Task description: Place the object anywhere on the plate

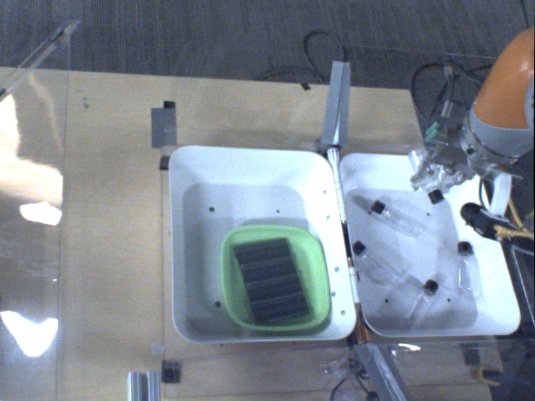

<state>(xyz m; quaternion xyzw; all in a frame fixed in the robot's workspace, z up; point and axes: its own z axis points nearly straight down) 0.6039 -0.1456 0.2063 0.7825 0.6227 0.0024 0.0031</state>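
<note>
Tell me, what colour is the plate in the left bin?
Light green, with a dark ridged insert; the plate shows clearly in the camera view.

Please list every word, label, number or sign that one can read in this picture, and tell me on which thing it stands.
No readable text.
Green plate with the dark ridged block: no lettering.
Clear bottles with black caps: any labels are too small and blurred to tell.
White bins: plain, no marks.
Arm and claw: no legible print.

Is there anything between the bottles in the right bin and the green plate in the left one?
Yes: the raised rims where the two bins meet. The clear bottles must be lifted over them to reach the green plate, which already carries a dark ribbed block.
</note>
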